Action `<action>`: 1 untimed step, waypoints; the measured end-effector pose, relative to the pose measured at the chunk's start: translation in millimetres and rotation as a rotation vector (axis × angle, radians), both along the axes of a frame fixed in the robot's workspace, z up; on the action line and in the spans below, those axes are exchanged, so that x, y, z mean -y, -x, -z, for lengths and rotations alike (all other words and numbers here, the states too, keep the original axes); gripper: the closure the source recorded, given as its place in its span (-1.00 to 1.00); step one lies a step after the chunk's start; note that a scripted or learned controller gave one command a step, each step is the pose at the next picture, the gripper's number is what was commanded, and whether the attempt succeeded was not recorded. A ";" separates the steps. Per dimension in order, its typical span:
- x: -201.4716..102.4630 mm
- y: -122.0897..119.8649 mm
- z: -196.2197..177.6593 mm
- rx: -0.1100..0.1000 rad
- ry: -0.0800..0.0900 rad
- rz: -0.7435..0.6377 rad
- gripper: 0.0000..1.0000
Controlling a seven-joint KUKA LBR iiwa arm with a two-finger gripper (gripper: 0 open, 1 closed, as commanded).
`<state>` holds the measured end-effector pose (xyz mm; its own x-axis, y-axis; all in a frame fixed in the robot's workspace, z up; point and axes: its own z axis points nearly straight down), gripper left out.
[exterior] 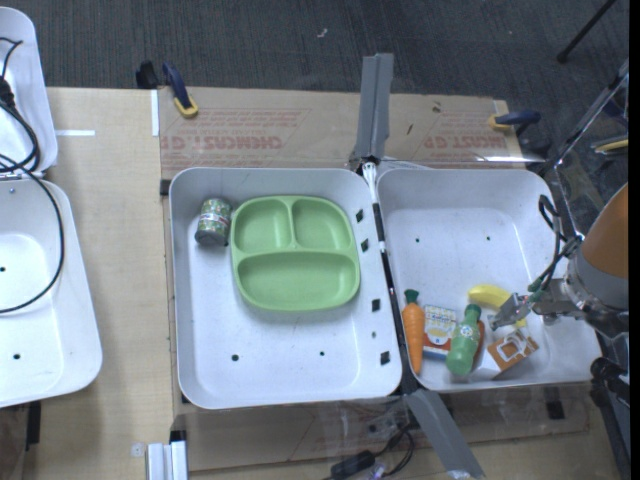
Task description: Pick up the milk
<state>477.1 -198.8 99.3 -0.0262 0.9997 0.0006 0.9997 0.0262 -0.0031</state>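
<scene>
One milk carton point(439, 332) lies flat, long axis running near-far.

Milk carton point(439, 332): small, white with orange-blue print, lying flat (right bin, front), between carrot and green bottle.

Grey arm point(600, 303) with orange band; thin black cables; small metallic hand point(512, 310)

Mirrored red print, unreadable, on the cardboard sheet point(250, 133).
</scene>
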 end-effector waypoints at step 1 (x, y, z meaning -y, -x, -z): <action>-50.3 -0.1 -8.2 0.001 0.001 0.352 -1.00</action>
